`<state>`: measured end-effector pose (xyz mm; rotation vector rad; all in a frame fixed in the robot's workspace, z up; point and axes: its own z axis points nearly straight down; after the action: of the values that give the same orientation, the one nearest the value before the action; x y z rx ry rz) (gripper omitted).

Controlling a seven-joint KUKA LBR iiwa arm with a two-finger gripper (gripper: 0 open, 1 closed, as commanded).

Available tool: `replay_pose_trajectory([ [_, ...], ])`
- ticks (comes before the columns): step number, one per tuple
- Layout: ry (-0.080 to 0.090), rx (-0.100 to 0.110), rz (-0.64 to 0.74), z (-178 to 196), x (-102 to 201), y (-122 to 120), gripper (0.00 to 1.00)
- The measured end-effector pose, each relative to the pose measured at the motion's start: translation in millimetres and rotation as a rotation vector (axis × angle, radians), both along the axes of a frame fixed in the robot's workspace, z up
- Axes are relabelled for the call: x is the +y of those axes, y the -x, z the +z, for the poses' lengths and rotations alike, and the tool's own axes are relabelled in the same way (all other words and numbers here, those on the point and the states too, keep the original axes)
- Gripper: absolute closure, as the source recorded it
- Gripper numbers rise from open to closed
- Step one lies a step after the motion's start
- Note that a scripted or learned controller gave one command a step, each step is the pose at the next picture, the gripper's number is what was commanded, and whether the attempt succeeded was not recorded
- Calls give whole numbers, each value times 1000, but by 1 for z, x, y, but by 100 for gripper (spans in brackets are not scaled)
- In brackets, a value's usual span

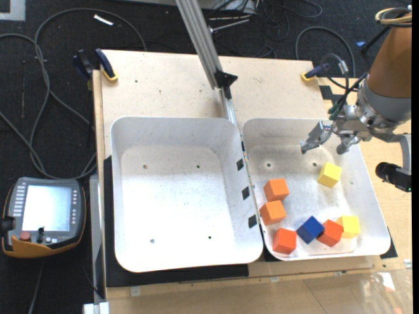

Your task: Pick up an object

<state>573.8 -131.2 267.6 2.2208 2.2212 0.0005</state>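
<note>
The task stands at its approach stage: no object has been lifted, and the grasp and the lift both remain to be done. The gripper (330, 140) hangs over the upper part of the right bin (262, 139), reaching in from 3 o'clock. Its fingers stand apart and open, with nothing between them.

Container contents:

1. Right bin. It holds seven cubes.
   - One yellow cube (329, 174) lies apart from the rest, just below the gripper at its 6 o'clock. Judged from position, it is the nearest candidate for a grasp.
   - Two orange cubes (275, 189) lie near the bin's centre, one at 6 o'clock of the other and close beside it.
   - Along the bin's lower wall, from 9 o'clock to 3 o'clock, sit a red-orange cube (284, 240), a blue cube (310, 229), a second red-orange cube (330, 233) and a second yellow cube (350, 226). These four are packed close, the blue one touching its red-orange neighbour.

2. Left bin (131, 136). It sits at 9 o'clock of the right bin on the same surface (163, 77).
</note>
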Motion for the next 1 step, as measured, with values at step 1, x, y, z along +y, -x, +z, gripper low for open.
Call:
replay_pose_trajectory([
  [1, -2, 8, -2, -110, -4, 26, 0],
])
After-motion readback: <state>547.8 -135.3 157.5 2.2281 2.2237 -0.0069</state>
